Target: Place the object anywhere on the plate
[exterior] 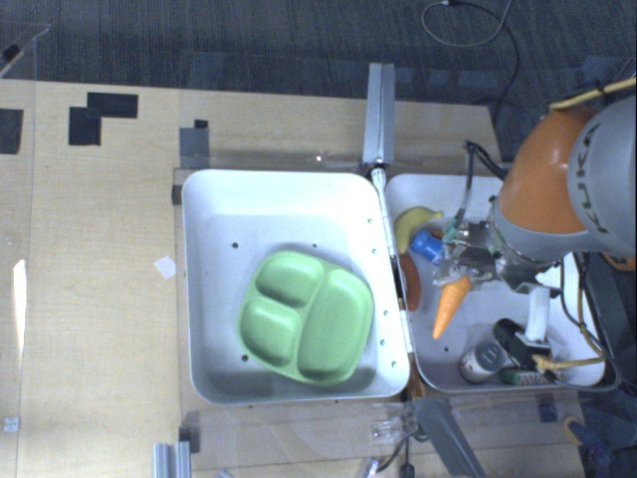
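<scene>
Green plate (pixel 307 317) seen in left bin (pixel 209 267). End effector (pixel 466 262) positioned right of plate, above carrot (pixel 449 305); grip state can't be told.

A green three-compartment plastic plate (pixel 307 317) lies in the left white bin (pixel 204 267); an orange toy carrot (pixel 449 305) lies in the right white bin (pixel 582 376).

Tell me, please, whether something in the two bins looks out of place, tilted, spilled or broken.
Nothing looks spilled or broken. The green plate lies flat but turned askew in the left bin. The carrot, a yellow toy and a small can lie loosely jumbled in the right bin.
</scene>
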`<state>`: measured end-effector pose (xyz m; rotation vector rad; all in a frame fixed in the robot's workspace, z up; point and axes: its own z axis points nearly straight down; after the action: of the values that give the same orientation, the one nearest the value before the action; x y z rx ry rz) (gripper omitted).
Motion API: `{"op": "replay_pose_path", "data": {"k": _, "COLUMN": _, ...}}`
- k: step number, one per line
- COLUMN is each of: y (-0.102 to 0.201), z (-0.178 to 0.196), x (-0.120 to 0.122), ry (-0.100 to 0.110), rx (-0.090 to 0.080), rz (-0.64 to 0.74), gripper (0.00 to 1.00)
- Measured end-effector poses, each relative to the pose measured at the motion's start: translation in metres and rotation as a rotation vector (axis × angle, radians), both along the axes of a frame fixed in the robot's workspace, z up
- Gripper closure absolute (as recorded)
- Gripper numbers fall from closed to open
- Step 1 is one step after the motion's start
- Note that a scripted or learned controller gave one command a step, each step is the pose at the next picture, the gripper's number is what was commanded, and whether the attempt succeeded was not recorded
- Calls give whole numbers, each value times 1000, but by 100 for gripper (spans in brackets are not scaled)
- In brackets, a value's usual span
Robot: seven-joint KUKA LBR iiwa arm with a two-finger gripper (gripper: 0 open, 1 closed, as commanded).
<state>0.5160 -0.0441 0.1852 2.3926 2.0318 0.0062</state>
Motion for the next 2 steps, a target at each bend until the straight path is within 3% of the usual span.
{"op": "replay_pose_path", "data": {"k": 1, "y": 73, "z": 0, "x": 18, "ry": 0, "rx": -1, "rz": 141, "gripper": 100}}
{"op": "replay_pose_path", "data": {"k": 2, "y": 73, "z": 0, "x": 18, "ry": 0, "rx": -1, "rz": 141, "gripper": 0}}
